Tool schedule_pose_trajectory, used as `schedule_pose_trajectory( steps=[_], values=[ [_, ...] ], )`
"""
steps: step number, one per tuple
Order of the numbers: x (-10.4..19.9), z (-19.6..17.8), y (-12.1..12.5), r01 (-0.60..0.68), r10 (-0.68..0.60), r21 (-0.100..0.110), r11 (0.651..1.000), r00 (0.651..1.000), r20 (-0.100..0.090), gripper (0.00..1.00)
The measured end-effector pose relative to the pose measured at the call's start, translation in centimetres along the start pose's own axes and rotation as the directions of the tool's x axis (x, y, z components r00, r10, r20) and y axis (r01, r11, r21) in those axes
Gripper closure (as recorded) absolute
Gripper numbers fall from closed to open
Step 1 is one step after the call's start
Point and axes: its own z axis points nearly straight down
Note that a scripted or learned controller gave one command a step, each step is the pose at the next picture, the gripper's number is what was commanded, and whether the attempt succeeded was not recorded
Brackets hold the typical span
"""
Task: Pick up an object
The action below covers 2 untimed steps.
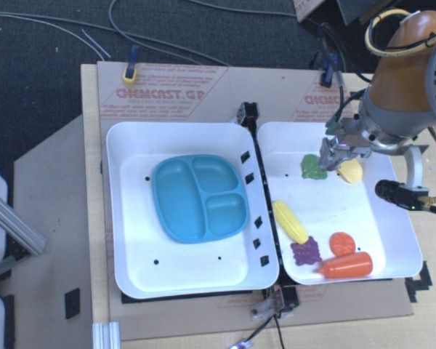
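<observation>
The gripper [333, 153] hangs low at about one o'clock in the right bin [392, 217], beside a green toy [312, 168] and a yellow lemon-like piece [350, 171]. Whether the fingers are open or closed I cannot tell; the wrist hides them. The green toy sits just at seven o'clock of the tool. To grasp well, centre over one toy, descend straight, and close only once both sides are bracketed, avoiding nudging the neighbour.

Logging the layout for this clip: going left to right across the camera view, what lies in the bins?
Blue divided plate → yellow corn → purple grapes → green toy → orange carrot. The tool hangs above the green toy.
</observation>
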Motion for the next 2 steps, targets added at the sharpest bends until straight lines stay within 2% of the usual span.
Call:
schedule_pose_trajectory(
  steps=[1,2],
  values=[
    [5.8,-0.8,1.0,0.002,-0.002,-0.001,1.000,1.000,-0.001,1.00],
    [11.1,0.5,2.4,0.000,0.000,0.001,1.000,1.000,-0.001,1.00]
  ],
)
